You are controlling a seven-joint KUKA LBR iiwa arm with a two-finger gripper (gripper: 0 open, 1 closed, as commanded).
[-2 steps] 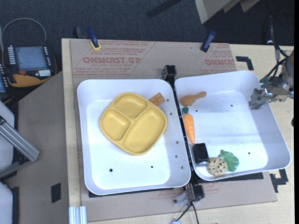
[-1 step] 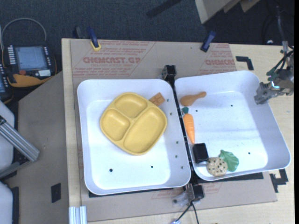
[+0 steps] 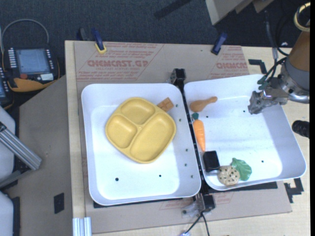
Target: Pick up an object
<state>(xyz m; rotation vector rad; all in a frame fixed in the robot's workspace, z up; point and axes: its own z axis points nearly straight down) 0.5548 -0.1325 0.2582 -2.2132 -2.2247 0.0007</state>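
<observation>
My gripper [image 3: 257, 105] hangs over the far right part of the right bin [image 3: 275, 146], with no object seen between its fingers. Along that bin's left side lie a tan drumstick [image 3: 203, 103], an orange carrot [image 3: 199, 134] and a black block [image 3: 211, 161]. Near the front wall sit a round cookie [image 3: 228, 175] and a green leafy piece [image 3: 242, 168]. All of these lie well to the left of and nearer than the gripper.
The left bin [image 3: 98, 146] holds a yellow divided plate [image 3: 141, 129] with a small brown block [image 3: 165, 104] at its far edge. A black clamp [image 3: 177, 75] sits where the two bins meet at the back.
</observation>
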